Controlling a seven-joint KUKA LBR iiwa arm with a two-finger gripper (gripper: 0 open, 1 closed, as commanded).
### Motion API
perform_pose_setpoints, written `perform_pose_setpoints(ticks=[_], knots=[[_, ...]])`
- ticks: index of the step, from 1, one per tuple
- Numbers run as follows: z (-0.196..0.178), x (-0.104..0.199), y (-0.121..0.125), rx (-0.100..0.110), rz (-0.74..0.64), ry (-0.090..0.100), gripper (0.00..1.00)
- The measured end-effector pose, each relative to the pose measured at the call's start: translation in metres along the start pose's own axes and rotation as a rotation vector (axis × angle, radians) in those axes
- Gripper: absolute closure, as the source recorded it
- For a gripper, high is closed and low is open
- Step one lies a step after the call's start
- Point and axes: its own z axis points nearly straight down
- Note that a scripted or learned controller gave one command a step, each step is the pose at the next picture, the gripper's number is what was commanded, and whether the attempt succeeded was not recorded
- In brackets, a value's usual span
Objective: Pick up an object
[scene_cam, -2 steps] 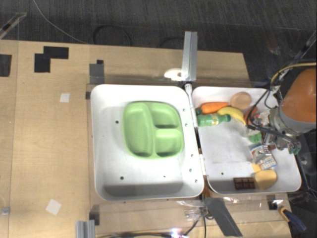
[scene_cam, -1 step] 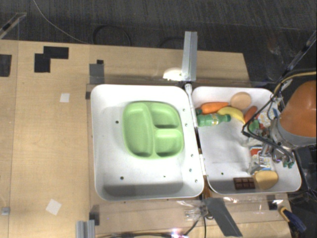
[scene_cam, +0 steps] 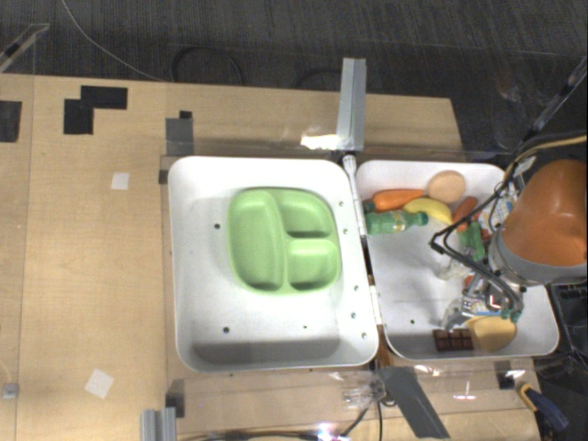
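My gripper (scene_cam: pixel 473 303) hangs low over the near right corner of the right bin (scene_cam: pixel 404 283), under my orange band; I cannot tell how it is set, since wires and wrist clutter cover it. Just below it, touching or nearly so, lies a pale yellow lump (scene_cam: pixel 492 332), with a brown chocolate block (scene_cam: pixel 453 341) beside it on the left against the near wall; well apart at the far end sit a carrot (scene_cam: pixel 397 199), a banana (scene_cam: pixel 430 210), a tan egg-like ball (scene_cam: pixel 446 186) and a green bottle (scene_cam: pixel 388 222); the left bin (scene_cam: pixel 197 274) holds 1 green divided plate (scene_cam: pixel 280 239).
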Motion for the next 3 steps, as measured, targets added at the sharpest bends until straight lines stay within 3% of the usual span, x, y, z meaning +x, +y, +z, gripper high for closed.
perform_pose_setpoints(ticks=[1,2,3], knots=[[0.001,-0.032,0.08,-0.007,0.052,0.003,0.0],[0.004,-0.1,0.092,-0.003,-0.019,0.01,0.0],[0.003,-0.068,0.07,-0.004,0.068,0.008,0.0]])
